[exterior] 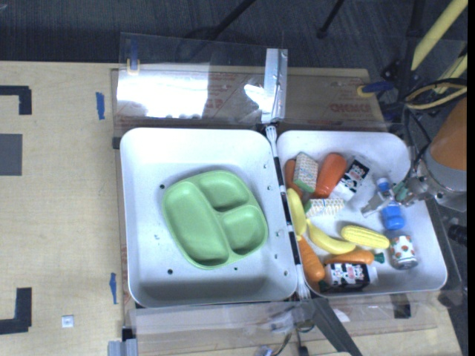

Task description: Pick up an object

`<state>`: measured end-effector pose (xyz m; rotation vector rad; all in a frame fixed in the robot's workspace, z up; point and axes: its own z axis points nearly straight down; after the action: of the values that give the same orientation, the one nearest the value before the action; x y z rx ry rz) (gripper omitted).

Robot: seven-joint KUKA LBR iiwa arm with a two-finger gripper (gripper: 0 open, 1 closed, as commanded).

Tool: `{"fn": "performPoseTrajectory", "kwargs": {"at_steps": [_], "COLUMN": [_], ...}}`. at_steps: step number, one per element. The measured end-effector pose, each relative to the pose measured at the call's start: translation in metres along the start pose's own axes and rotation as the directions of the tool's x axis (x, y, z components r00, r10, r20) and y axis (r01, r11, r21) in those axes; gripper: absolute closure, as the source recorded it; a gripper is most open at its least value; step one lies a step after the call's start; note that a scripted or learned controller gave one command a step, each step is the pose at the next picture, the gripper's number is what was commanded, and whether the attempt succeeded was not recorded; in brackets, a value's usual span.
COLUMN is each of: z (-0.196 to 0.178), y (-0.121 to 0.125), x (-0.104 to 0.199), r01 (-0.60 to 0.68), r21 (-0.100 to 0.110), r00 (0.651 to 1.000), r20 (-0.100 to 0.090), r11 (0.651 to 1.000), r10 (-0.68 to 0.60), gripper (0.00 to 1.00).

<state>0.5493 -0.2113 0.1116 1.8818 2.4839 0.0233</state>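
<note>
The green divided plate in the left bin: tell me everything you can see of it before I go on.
The green divided plate is pale matte green, plastic by its look, with rounded corners and three compartments, one long and two smaller. It lies flat and right side up, turned at a slant, near the middle of the left bin. Nothing rests in it or touches it but the bin floor.

The arm [453, 150] is cut off by the right edge of the frame. The gripper [386, 197] is too small for its fingers to be read.
</note>
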Motion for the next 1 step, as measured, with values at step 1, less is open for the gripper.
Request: {"fn": "performPoseTrajectory", "kwargs": {"at_steps": [1], "z": [0.0216], "y": [0.0018], "x": [-0.0014], "r01": [0.041], "r21": [0.011], "r00": [0.999], "r20": [-0.018], "r11": [0.999], "r10": [-0.041], "gripper": [0.0]}}
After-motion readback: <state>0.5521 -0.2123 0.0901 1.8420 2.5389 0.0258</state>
